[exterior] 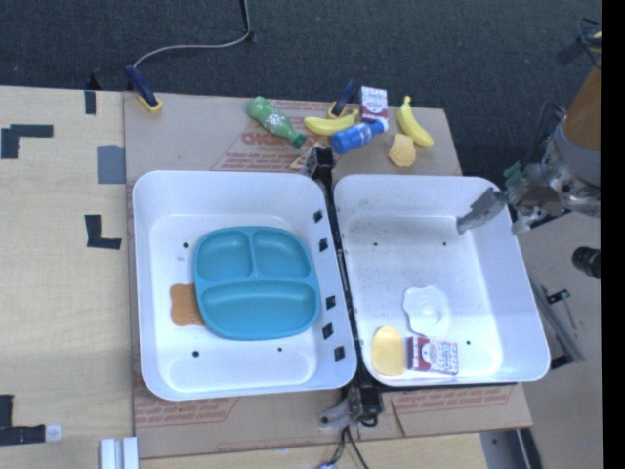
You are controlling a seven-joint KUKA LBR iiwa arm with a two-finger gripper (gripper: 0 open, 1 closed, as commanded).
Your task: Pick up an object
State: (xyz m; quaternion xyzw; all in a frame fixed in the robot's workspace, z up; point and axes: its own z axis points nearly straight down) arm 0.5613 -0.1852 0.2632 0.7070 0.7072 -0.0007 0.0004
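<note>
The right bin (488,262) holds a white fried-egg toy (427,308), a yellow rounded piece (388,350) and a small red-and-white carton (433,356), all near its front edge. My gripper (503,215) hangs over the bin's far right rim, well behind those objects. Its fingers are spread, with nothing between them. The left bin (156,213) holds a blue divided plate (257,281), and an orange-brown flat piece (184,305) pokes out from under the plate's left side.
Behind the bins on the cardboard lie a green bottle (275,121), two bananas (329,123) (415,123), a blue bottle (356,137), a small carton (374,102) and a yellow chunk (401,150). A blue clamp (143,86) and a cable sit at the back left.
</note>
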